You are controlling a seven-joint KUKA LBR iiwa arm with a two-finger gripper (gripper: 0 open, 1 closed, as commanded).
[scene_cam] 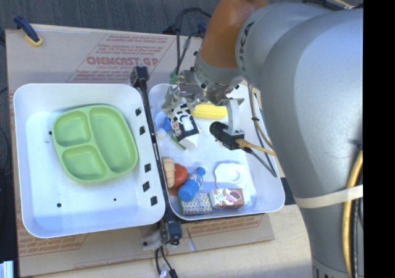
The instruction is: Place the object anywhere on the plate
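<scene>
Hovering low over the right bin (271, 199), tool (181, 99) sat just above the cow-print carton (184, 126), grip state impossible to tell, with the green plate (94, 142) lying well off to the left in the other bin (24, 147).

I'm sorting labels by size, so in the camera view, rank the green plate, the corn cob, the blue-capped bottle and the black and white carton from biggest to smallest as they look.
1. Green plate, by far the largest.
2. Black and white carton.
3. Corn cob and blue-capped bottle: these look much alike, and the gripper hides part of the corn, so no ranking between them.
</scene>
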